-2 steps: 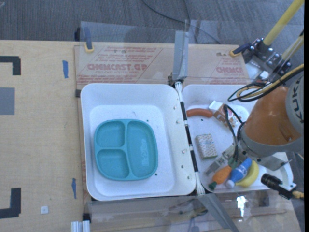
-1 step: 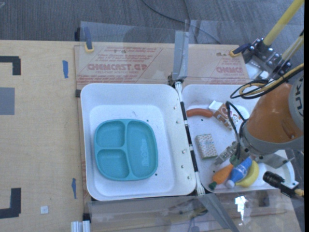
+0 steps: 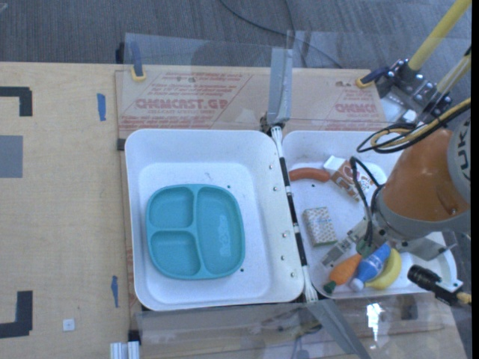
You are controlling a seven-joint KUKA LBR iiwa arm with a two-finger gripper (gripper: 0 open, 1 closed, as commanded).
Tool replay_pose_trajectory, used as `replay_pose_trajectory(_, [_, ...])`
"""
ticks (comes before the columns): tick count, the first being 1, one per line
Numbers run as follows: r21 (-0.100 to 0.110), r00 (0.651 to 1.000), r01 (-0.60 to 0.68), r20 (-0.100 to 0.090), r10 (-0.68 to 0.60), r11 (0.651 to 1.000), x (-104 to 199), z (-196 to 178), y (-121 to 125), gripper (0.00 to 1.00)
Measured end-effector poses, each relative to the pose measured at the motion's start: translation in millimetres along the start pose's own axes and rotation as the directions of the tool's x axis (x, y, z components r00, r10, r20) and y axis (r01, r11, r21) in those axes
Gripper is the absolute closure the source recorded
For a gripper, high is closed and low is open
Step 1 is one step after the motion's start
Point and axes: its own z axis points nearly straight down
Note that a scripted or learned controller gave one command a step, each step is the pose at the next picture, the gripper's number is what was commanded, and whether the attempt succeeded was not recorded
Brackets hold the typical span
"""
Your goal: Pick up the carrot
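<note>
The carrot lies at the right bin's near edge, beside the hand. It looks light, stiff and smooth; grip mid-body. Hand's opening: cannot tell.

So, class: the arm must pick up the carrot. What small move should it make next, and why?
Probably a short drop straight onto the carrot. The gripper hangs just above it in the right bin, and nothing shows between its fingers. A blue-and-white item and a banana crowd its right side, so care is needed.
</note>
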Motion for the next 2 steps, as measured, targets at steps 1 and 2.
replay_pose_trajectory(1, [-0.001, 0.967, 0.255, -0.001, -0.255, 0.967, -17.8, 10.3, -11.2, 0.0])
replay_pose_trajectory(2, [-0.004, 0.968, 0.252, 0.004, -0.252, 0.968, -19.5, -0.4, -10.8, 1.0])
